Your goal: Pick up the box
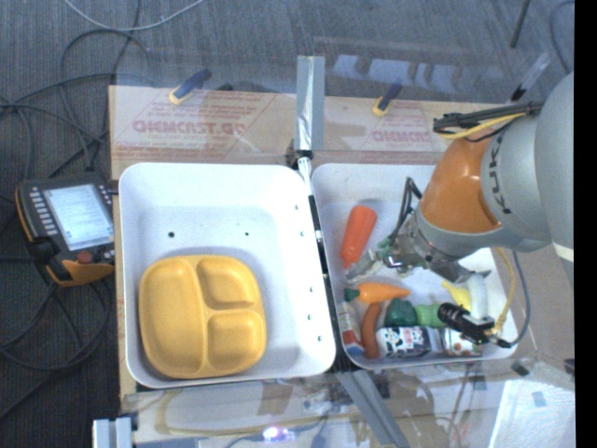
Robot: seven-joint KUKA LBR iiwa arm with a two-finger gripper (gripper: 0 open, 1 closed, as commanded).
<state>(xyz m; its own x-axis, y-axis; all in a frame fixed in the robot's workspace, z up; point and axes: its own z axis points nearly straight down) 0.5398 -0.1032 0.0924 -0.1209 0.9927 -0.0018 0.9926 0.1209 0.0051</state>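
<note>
Box [410,341], seemingly the black-and-white patterned carton, is lying on its side in the right bin [373,183]. It is sitting just beyond the claw [396,255] toward the view's bottom edge, its long axis running left to right along the bin's near wall. Clutter is blurring its outline, so that reading is tentative.

The claw is hanging low over the bin's middle; whether it is apart or together I cannot tell.

Two orange pieces are lying close by: an upper carrot [357,234] left of the claw and a lower carrot [382,292] just below it. One reddish sausage [371,329] is lying at the box's left end. One yellow tray [201,315] is sitting well to the claw's left, in the left bin [215,180].
</note>
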